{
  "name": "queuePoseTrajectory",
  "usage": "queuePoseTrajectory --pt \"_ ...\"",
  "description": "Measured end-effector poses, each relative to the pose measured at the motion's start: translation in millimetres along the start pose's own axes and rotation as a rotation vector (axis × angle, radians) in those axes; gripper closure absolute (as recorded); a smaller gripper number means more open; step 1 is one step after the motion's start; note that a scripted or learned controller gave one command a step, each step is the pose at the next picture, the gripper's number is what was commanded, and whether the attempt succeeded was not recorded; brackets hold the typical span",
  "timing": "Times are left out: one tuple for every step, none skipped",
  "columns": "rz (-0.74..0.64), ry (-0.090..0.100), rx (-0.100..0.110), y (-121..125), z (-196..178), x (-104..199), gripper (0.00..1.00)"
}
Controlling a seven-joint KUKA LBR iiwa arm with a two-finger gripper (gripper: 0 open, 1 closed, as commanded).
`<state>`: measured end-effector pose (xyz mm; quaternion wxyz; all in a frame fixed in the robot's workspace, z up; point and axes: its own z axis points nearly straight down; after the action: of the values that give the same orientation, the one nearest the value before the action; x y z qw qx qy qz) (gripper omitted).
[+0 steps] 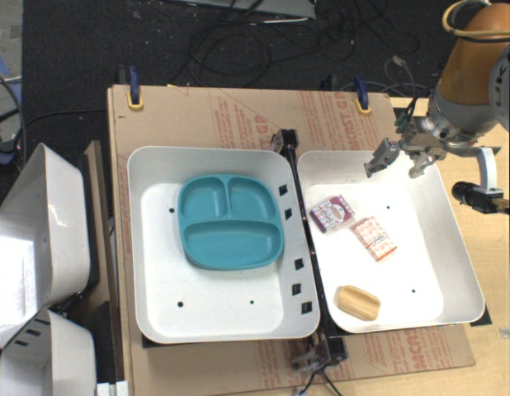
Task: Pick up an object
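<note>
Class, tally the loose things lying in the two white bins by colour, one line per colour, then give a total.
Teal, the plastic divided plate: 1
Purple and white, the small packet: 1
Red and white, the small carton: 1
Tan, the rounded bread-like lump: 1
Total: 4

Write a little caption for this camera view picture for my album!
Robot gripper hovers open over the right bin holding three small items; a teal tray sits in the left bin.

Cardboard-topped bench on a dark floor

A brown cardboard sheet (238, 118) covers the bench, held by yellow clamps (136, 97) at its far edge. Black cables (238, 27) trail across the dark floor (65, 48) beyond.
</note>
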<state>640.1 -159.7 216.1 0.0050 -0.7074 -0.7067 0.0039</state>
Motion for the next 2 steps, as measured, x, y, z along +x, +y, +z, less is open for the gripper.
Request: queuePoseTrajectory --pt "-0.002 -0.002 -0.013 2.7 -7.8 0.3 0.0" --pt "-0.001 -0.001 -0.007 -0.8 55.7 4.0 0.0"
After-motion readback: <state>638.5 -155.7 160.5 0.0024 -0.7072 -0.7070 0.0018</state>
